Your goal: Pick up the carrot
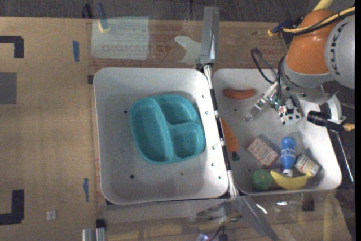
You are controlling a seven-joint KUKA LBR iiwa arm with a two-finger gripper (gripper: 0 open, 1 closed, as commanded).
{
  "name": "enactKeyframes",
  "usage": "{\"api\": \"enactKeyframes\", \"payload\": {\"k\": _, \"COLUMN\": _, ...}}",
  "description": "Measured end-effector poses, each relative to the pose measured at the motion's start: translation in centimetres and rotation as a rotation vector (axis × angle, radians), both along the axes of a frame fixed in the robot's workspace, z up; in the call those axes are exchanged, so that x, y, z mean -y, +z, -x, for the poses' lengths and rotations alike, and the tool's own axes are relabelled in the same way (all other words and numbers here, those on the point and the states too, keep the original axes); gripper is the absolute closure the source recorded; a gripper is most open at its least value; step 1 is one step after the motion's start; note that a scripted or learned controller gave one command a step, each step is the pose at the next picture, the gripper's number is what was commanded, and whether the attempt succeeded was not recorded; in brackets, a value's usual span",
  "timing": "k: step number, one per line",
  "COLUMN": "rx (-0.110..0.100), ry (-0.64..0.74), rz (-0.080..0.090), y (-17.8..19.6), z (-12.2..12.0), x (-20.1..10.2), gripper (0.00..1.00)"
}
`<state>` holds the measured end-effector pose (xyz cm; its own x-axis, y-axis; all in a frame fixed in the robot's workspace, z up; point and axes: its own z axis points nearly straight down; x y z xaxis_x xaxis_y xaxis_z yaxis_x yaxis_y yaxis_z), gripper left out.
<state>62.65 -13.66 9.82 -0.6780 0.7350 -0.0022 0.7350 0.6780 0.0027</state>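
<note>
Carrot lies ungrasped against the left wall of the right bin; we see our end effector hovering nearby, apparently open and empty, so descent and pickup remain.

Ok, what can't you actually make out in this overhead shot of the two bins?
- Gripper: small and blurred in the camera view; whether its fingers are open or shut cannot be told.
- Carrot: lies along the right bin's left wall; the divider's rim hides part of it.
- Small box and can: labels too small to read.
- Green ball: the banana overlaps its right side.
</note>
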Motion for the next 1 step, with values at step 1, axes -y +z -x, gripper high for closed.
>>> {"api": "enactKeyframes", "payload": {"k": 1, "rx": 0.003, "ry": -0.027, "rz": 0.003, "y": 7.05, "z": 6.19, "x": 8.56, "gripper": 0.00}}
